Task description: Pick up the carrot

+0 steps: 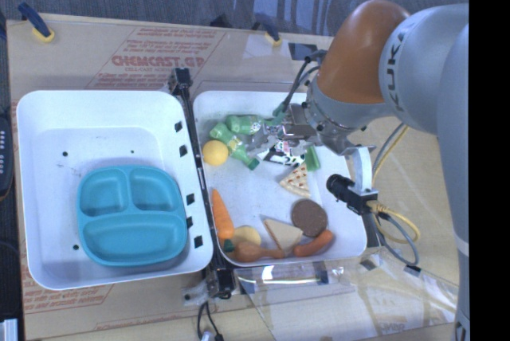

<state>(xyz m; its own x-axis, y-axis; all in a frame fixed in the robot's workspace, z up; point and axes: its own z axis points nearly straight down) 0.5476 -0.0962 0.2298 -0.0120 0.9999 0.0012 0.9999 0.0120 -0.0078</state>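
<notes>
The carrot (221, 217) is a long orange piece lying along the left wall of the right bin (351, 208), its narrow end pointing to the back. My gripper (273, 143) hangs over the back half of that bin, among green toy pieces (239, 127). It is well behind and to the right of the carrot, not touching it. The wrist and orange band hide how the gripper's tips stand. Nothing of the carrot is covered.
A yellow lemon (213, 152) lies behind the carrot. A pizza slice (296, 182), a brown round cookie (308, 216), a tan wedge (283, 234), a sausage (312, 244) and a yellow piece (245, 236) crowd the front. The left bin (48, 132) holds a blue divided plate (131, 213).
</notes>
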